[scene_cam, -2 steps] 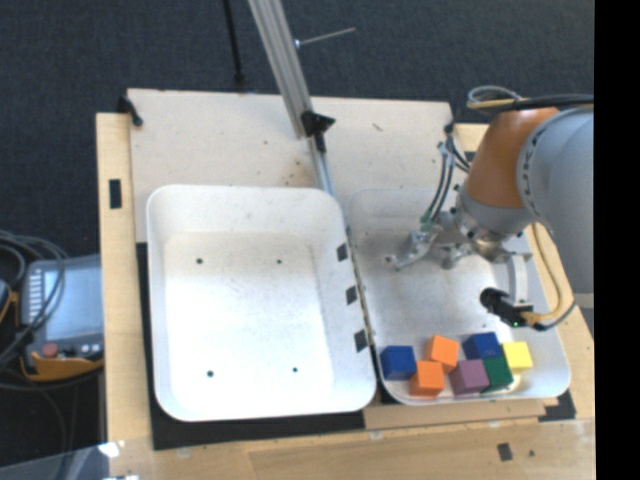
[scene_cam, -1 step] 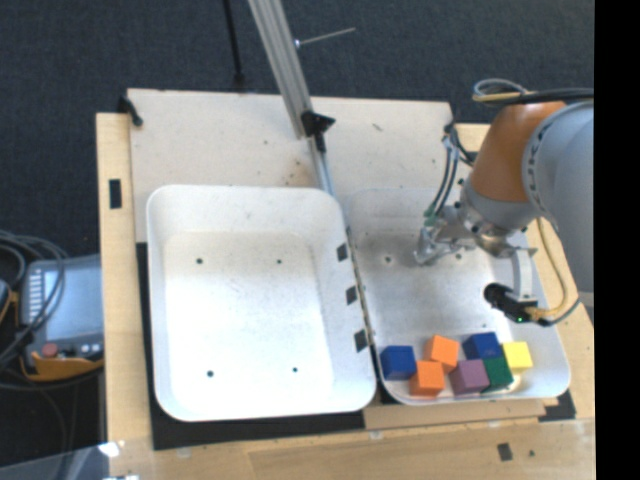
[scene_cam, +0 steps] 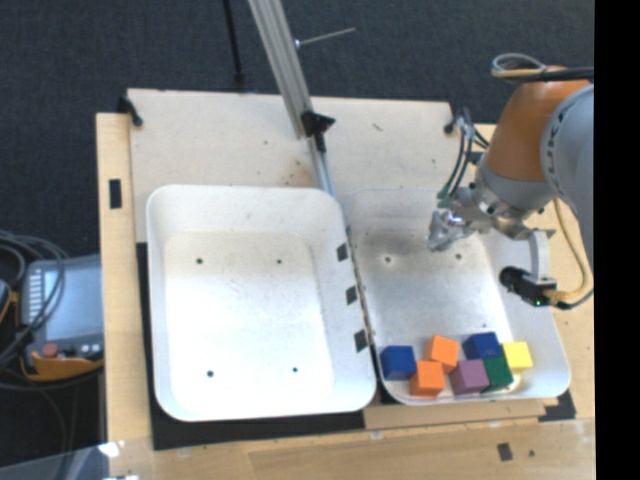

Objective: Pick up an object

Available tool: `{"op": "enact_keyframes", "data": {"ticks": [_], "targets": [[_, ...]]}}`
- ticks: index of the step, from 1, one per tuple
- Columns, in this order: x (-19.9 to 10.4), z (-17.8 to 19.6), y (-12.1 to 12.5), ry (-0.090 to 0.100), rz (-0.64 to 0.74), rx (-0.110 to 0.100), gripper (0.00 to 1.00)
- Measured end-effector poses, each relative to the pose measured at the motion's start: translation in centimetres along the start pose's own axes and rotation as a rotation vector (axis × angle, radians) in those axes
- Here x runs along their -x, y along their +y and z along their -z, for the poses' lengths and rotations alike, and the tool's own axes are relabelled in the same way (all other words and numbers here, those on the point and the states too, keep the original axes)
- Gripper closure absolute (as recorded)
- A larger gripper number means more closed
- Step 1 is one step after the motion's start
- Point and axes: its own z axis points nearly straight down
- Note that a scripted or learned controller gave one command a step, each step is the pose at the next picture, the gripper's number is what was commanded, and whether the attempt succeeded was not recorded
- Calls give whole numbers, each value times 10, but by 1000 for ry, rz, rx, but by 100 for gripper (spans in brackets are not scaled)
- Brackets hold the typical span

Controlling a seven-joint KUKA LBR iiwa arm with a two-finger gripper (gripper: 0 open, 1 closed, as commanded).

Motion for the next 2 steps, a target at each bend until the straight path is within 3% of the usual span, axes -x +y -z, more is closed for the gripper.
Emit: {"op": "enact_keyframes", "data": {"ticks": [1,2], "targets": [[6,64,5,-1,6,3,100],[7,71,6,0,10,-3,100]]}}
